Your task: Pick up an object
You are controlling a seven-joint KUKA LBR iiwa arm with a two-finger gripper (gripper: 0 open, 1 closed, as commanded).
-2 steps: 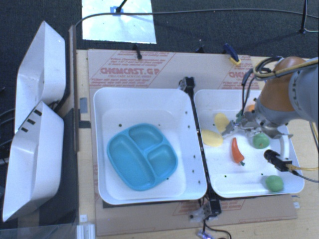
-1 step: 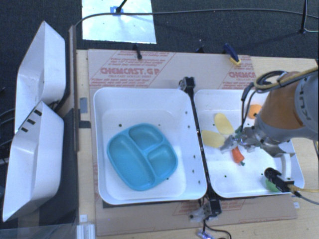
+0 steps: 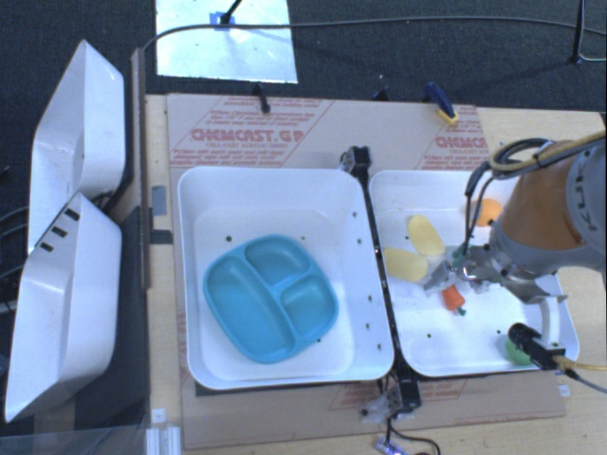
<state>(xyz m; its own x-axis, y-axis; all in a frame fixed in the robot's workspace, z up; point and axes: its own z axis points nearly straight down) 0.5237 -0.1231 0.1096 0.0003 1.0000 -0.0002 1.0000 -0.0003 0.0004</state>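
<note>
In the right bin (image 3: 417,358) lie two pale yellow pieces, one (image 3: 425,234) behind the other (image 3: 406,264). A small orange-red object (image 3: 453,298) sits near the bin's middle. My gripper (image 3: 450,275) is low over the bin, just above the orange-red object and beside the nearer yellow piece. An orange object (image 3: 487,212) peeks out behind the arm near the bin's back right. A green object (image 3: 517,351) lies in the front right corner, partly under a black part of the arm.
The left bin (image 3: 204,354) holds a blue divided plate (image 3: 270,297). A black clamp (image 3: 357,158) sits where the two bins meet at the back. Two spare white bins (image 3: 76,216) lean off the bench's left side.
</note>
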